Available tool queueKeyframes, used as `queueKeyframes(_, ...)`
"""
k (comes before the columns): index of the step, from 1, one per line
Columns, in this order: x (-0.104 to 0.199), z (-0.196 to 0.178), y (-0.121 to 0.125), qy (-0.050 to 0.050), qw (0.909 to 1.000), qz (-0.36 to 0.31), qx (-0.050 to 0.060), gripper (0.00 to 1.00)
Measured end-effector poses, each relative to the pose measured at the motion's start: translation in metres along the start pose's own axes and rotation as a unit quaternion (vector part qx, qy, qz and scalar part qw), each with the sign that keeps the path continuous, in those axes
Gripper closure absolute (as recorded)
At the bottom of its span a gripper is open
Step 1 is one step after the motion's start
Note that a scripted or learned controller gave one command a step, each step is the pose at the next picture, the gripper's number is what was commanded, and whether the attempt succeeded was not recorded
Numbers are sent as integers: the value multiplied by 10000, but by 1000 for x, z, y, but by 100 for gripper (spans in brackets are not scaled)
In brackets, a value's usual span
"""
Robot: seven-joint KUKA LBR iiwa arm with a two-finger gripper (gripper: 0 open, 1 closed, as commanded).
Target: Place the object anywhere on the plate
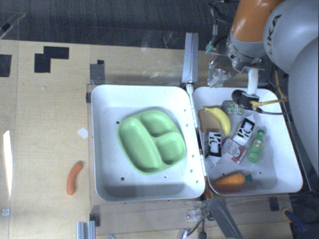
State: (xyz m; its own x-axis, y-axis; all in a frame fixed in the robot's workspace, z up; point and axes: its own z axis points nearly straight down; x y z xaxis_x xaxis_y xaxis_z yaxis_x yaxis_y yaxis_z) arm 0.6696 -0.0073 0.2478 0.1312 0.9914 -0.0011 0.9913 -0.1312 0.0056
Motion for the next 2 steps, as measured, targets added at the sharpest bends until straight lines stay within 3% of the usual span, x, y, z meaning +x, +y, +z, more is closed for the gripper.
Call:
queueKeyframes(1, 44, 63, -60, 11, 9957, 928, 20, 100)
queueKeyframes(2, 150, -28, -114, 24, 9977, 685, 2, 100)
